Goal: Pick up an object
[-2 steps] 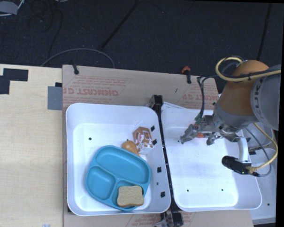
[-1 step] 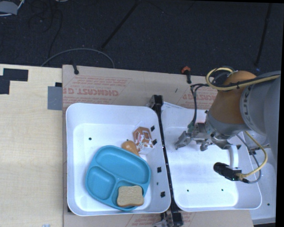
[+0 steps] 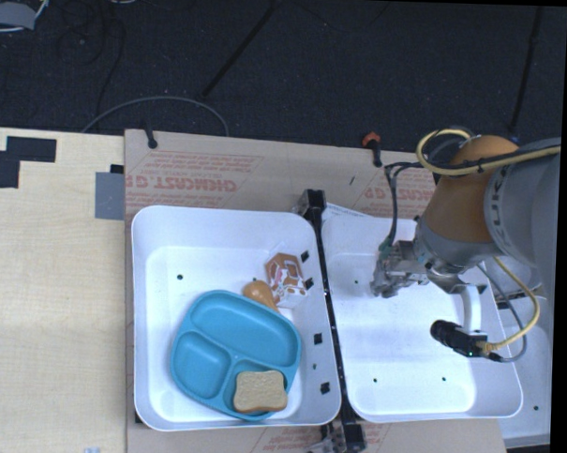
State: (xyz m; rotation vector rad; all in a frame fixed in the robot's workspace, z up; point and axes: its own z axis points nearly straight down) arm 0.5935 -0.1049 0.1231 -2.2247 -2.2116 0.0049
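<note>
Blue tray (image 3: 224,348) holds bread slice (image 3: 260,392) in left bin (image 3: 160,253); gripper (image 3: 389,282) over right bin (image 3: 417,386), finger state unclear.

Two white bins are sitting side by side on a cardboard sheet (image 3: 220,176) lying over the wooden bench (image 3: 46,295): the left bin (image 3: 156,253) and the right bin (image 3: 417,386). Black cables (image 3: 158,103) are trailing across the dark floor on the far side.
</note>
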